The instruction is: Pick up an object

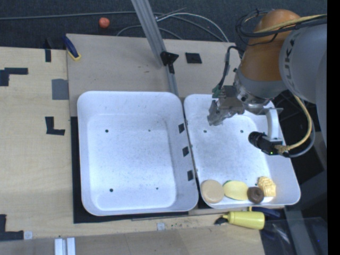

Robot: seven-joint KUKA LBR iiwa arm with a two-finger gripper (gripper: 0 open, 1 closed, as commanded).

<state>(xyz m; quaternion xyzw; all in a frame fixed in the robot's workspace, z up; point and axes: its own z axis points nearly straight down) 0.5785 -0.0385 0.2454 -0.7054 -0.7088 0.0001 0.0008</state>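
Along the front edge of the right bin (234,153) lie several small objects: a tan round disc (212,191), a pale yellow oval piece (234,189), a dark brown ring-shaped piece (255,195) and a yellow-orange lumpy piece (266,186). My gripper (216,117) hangs over the far part of the right bin, well away from those objects. Nothing shows between its fingers.
The left bin (130,153) sits beside the right one. A yellow-handled tool (245,219) lies on the bench just in front of the right bin. A slanted metal pole (154,33) rises behind the bins. A small red ball (104,22) rests at the far back.
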